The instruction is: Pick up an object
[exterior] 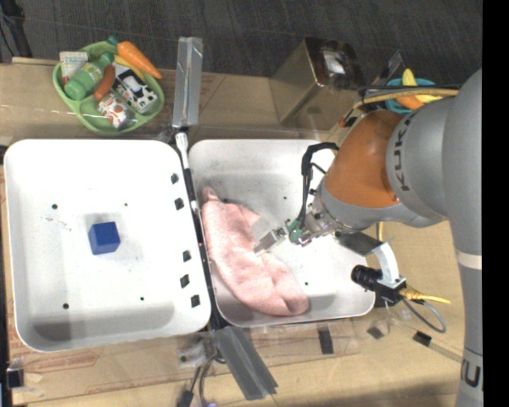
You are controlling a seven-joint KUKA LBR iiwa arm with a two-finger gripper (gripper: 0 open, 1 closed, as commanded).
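A crumpled pink cloth [246, 257] lies along the left side of the right bin [263, 155]. A small blue cube [104, 236] rests in the left bin [85, 159], left of its middle. My gripper [270, 239] reaches in from the right and hangs low over the right edge of the pink cloth, its metal fingers pointing left at the cloth. Nothing visible is lifted between them.
A green bowl [76, 108] of toy food sits on the bench beyond the left bin. A brown box [310, 79] stands behind the right bin. The bulky arm [407, 168] covers the right bin's right side. A metal divider [187, 83] runs between the bins.
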